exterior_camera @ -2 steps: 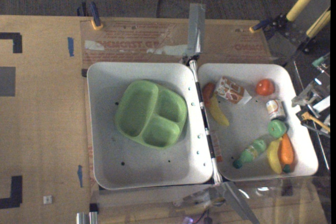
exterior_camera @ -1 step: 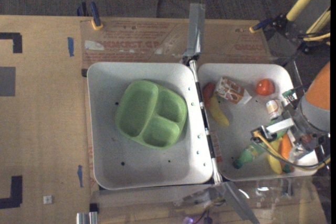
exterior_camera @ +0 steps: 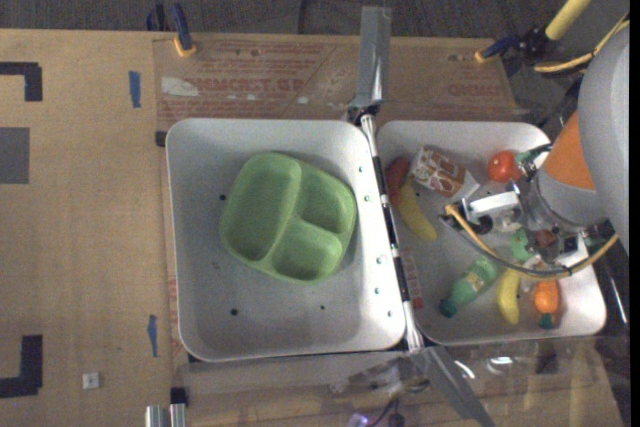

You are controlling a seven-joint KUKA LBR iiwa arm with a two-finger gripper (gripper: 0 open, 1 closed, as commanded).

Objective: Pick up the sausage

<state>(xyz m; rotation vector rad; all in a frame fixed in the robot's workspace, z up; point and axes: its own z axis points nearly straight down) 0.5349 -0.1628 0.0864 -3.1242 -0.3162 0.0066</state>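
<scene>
The tan cardboard-faced bench point(exterior_camera: 80, 215) carries everything. On it sit the left shallow white plastic bin point(exterior_camera: 200, 315) and the right shallow white plastic bin point(exterior_camera: 460, 130), butted wall to wall so either one is within reach.

The grey arm with its orange band point(exterior_camera: 600, 125) leans in from three o'clock over the right bin. A lime-green three-compartment plastic plate point(exterior_camera: 290, 215) lies alone at the centre of the left bin, skewed, with nothing on it.

The two-finger gripper point(exterior_camera: 543, 240) hangs at about four o'clock in the right bin, low among the clutter. The wrist covers it, so I cannot tell how wide it stands, and nothing is seen held in it.

The loose items are all in the right bin:
- A long yellow plastic banana point(exterior_camera: 417, 218) lies at nine o'clock.
- A printed white-and-red carton point(exterior_camera: 438, 171) lies at eleven.
- A green plastic bottle point(exterior_camera: 468, 285) lies tilted at six.
- The reddish-brown toy sausage point(exterior_camera: 397, 177) lies at ten o'clock, lengthwise against the bin's left wall and just beside the banana's upper end.
- A shorter yellow curved piece point(exterior_camera: 509, 298) is at five.
- A small orange fruit-like piece point(exterior_camera: 545, 299) is just beside that curved piece.
- A round red tomato-like ball point(exterior_camera: 502, 165) is at one.

The sausage is well apart from the gripper, so the pick looks not yet begun. Wall and banana hem it in, so a grasp would likely need to straddle its short axis.
</scene>
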